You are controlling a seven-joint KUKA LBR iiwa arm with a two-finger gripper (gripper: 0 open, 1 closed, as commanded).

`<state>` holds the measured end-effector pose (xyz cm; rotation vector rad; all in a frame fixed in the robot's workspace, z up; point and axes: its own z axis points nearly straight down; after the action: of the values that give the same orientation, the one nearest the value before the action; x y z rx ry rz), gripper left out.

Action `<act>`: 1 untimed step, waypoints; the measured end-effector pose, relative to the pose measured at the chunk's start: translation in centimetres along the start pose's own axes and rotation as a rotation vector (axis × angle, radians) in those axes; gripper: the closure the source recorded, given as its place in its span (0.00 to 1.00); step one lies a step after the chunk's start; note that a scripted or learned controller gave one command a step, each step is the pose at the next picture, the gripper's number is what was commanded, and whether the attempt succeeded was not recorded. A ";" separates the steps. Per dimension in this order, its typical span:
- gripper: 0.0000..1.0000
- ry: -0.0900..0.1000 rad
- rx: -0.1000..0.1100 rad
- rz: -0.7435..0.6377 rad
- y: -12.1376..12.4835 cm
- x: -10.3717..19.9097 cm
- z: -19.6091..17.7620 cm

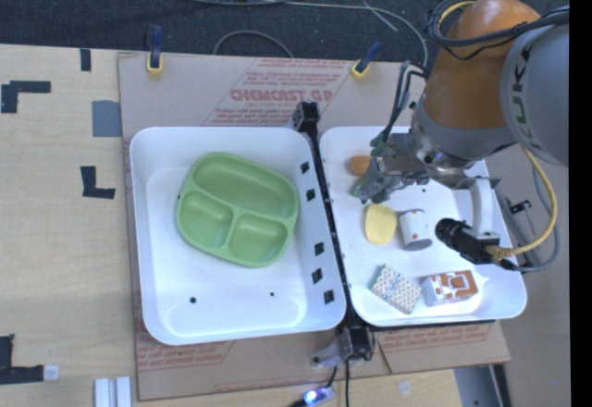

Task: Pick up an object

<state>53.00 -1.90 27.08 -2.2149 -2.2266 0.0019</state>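
In the right bin [370,308] lie a yellow lemon-shaped object [380,224], an orange piece [359,164] near the back, a small white cylinder [413,229], a patterned white and blue packet [396,289] and an orange and white packet [450,287]. My gripper [376,186] hangs over the bin's back left part, between the orange piece and the yellow object, just above the yellow one. Nothing shows between the dark fingers, and their spread is unclear from this angle.
The left bin [157,303] holds a green divided plate [238,209]. A black divider [319,211] runs between the bins. A black cylindrical part [465,240] with cable juts over the right bin's right side. Clamps [154,57] hold the cardboard at the back.
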 end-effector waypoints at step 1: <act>1.00 0.001 0.000 -0.001 1.8 5.0 0.3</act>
<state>54.75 3.12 26.73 -2.2135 -2.2274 0.0009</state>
